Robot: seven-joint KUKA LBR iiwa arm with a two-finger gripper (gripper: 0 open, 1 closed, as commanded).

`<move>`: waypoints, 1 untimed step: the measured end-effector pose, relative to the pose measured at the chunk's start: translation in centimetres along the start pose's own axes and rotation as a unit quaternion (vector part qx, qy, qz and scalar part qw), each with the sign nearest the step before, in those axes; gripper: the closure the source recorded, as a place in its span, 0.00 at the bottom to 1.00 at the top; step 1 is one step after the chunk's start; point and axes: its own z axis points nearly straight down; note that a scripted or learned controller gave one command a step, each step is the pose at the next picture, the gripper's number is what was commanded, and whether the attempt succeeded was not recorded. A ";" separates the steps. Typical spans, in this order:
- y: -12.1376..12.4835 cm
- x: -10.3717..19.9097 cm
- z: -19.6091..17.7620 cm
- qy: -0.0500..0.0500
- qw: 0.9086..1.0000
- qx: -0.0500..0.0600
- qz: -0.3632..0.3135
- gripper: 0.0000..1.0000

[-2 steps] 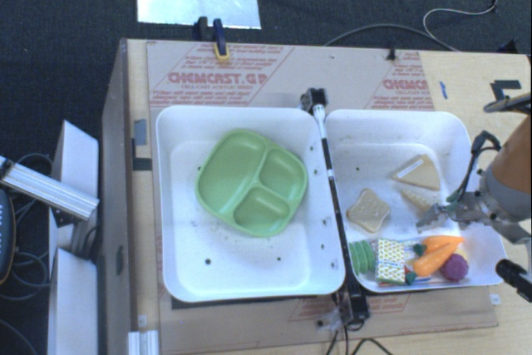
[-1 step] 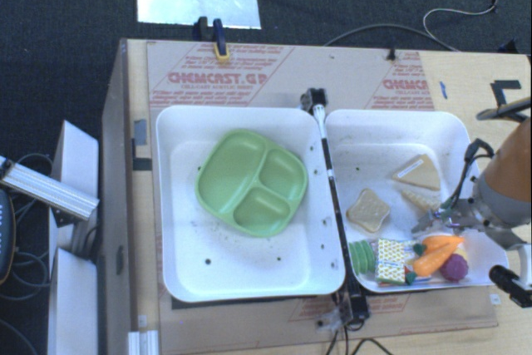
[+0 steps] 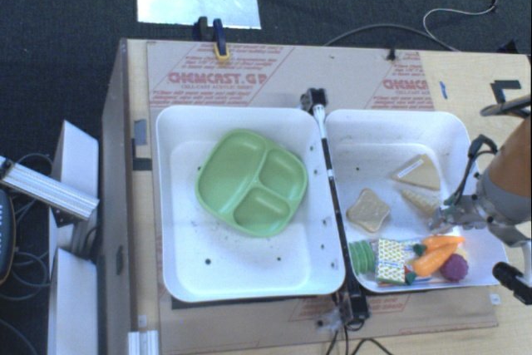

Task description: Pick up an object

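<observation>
Camera view puts the hand (image 3: pixel 446 218) low at the right bin's (image 3: pixel 453 126) far-right side; whether it is open or closed I cannot tell. Just below it lies a toy carrot (image 3: pixel 434 253), likely light, stiff and smooth, best taken across its narrow middle. A purple piece (image 3: pixel 455 266) sits beside it.

White bins: two, left (image 3: pixel 174 204) and right (image 3: pixel 391 125).
Green divided plates: one (image 3: pixel 252 181).
Toast slices: one (image 3: pixel 368 210).
Wedge-shaped pieces: two (image 3: pixel 418 172), (image 3: pixel 421 199).
Carrots: two (image 3: pixel 442 244), (image 3: pixel 428 261).
Purple items: one (image 3: pixel 454 266).
Green ridged items: one (image 3: pixel 362 256).
Patterned blocks: one (image 3: pixel 391 259).
</observation>
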 end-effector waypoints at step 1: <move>0.0 0.0 0.0 0.000 1.000 0.000 0.000 0.00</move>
